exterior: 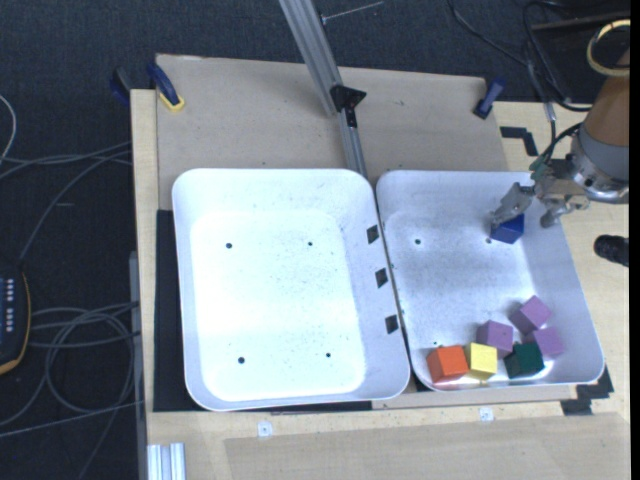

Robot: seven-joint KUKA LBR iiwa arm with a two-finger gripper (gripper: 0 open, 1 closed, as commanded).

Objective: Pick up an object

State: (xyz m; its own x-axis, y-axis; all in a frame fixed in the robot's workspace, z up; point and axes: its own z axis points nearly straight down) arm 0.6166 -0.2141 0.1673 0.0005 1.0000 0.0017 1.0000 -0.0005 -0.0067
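Gripper (528, 208) over right bin (440, 268) | jaws spread, nothing clamped | blue block (508, 230) just below left fingertip, off-centre | risk: block nudged aside on closing, grasp missed

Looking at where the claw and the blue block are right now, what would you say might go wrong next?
1. The blue block sits just below the claw, seemingly at one fingertip rather than clearly between both, so the grip may be weak or missing and the block could drop.
2. The block is near the right bin's upper area, close to the rim; a nudge might push it against the wall.
3. The other blocks, such as the orange block, are clustered tightly, making later picks crowded.
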